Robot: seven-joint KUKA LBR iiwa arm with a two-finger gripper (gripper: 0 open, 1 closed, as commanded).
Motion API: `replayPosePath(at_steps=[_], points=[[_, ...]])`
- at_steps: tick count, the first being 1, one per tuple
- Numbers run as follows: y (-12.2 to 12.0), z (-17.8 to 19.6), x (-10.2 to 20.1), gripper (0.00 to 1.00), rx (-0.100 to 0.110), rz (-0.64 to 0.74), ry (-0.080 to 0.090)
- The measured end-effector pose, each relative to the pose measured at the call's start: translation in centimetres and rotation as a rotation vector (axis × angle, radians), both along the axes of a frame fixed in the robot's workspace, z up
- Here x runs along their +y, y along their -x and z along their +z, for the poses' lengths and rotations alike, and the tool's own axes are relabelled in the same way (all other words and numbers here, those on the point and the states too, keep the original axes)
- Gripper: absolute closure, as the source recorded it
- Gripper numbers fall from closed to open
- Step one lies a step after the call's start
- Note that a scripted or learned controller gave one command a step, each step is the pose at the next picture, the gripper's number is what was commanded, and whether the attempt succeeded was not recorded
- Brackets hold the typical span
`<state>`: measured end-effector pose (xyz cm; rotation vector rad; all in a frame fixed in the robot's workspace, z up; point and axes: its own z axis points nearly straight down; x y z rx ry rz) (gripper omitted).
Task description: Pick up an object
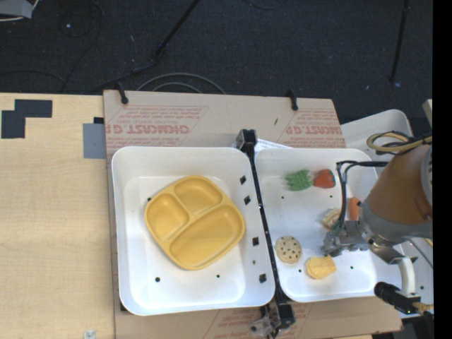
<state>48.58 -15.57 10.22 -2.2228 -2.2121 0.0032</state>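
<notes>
Left bin point(134, 189): holds one yellow divided plate point(195, 222), three compartments, lying flat and turned at an angle, roughly centred in the bin. A black divider strip point(258, 217) runs between the two bins, top to bottom of the frame's middle.

Right bin point(296, 288): several small toy-food pieces. Lower left of this bin, a round tan cookie point(288, 249) with dark specks, flat on the floor. Just right of it and slightly lower, a yellow lumpy piece point(320, 267), apart from the cookie. Upper part of the bin: a green leafy piece point(299, 181) touching or just beside a red piece point(324, 179). Further right, an orange piece point(353, 207) and a pale beige piece point(330, 218), both partly hidden by the arm.

Hand point(340, 244): grey, low in the right bin, between the beige piece and the yellow lumpy piece, just above the latter. Cannot tell how far it is open; nothing is seen to be held in it. Arm's orange band point(395, 189) fills the right of the frame, black cable point(353, 165) looping above it.

Bench point(49, 224): light wood at left; cardboard sheet point(212, 122) under the bins.
</notes>
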Motion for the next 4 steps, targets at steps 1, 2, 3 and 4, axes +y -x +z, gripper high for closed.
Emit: replayPosePath(at_steps=[1,2,3,4], points=[[0.1,6.2,-0.4,1.0,-0.006,0.006,0.003],[-0.5,10.9,-1.2,1.0,-0.008,0.006,0.003],[-0.6,16.1,-1.2,1.0,-0.009,0.007,0.004],[-0.6,14.5,3.8,1.0,-0.002,0.009,0.0]])
